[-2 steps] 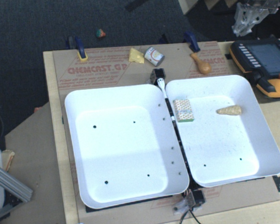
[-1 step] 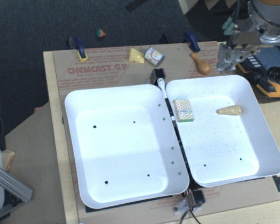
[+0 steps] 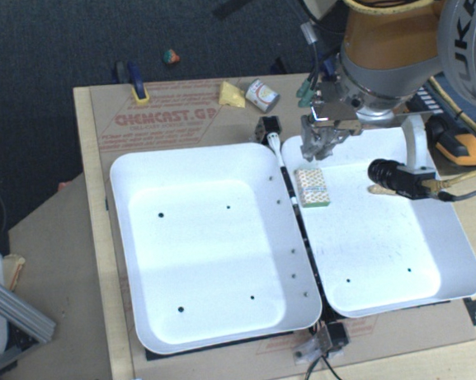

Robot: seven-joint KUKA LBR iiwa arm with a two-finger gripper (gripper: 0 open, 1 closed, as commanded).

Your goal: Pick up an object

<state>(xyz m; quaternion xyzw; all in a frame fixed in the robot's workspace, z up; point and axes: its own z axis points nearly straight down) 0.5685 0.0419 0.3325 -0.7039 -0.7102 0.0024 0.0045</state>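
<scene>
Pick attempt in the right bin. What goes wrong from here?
1. The small box lies close to the left wall of the right bin; a descent there may clip that wall.
2. The end effector hangs over the box's far end, not its middle, so it may nudge or tip the box instead of gripping it.

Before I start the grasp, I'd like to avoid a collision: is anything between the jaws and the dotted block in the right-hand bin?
Nothing visible. The jaws hang just past the far end of the small pale rectangular block with a dotted top, which lies alone on bare floor of the white plastic bin.
</scene>
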